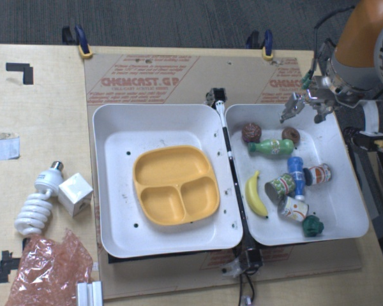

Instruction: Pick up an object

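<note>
The right bin (345,190) holds the pickable clutter: a banana (256,195) at its 8 o'clock, a green bottle (272,148) toward 11, a blue bottle (296,174) near the centre, a small can (317,174) just beside it. The gripper (304,107) hangs over the bin's 12 o'clock rim, fingers spread apart, holding nothing. A yellow divided tray (176,185) fills the left bin (108,183).
</note>
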Available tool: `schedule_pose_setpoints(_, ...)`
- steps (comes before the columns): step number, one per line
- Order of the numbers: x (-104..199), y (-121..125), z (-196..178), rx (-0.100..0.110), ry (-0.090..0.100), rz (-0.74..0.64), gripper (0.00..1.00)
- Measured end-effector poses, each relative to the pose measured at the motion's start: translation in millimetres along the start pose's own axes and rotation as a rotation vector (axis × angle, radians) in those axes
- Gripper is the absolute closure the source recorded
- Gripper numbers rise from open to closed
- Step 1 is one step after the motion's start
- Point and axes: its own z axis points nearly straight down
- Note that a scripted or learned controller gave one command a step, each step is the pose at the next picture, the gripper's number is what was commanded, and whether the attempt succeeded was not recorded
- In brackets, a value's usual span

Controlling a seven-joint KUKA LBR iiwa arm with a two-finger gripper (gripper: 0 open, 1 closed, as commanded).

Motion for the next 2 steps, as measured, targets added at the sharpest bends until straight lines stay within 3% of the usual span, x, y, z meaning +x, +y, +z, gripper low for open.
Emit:
schedule_pose_setpoints(1, 10.7, -28.6, 118.6, 0.000, 0.000, 0.002, 0.00)
schedule_pose_setpoints(2, 47.5, -91.3, 119.8, 0.000, 0.001, 0.003, 0.00)
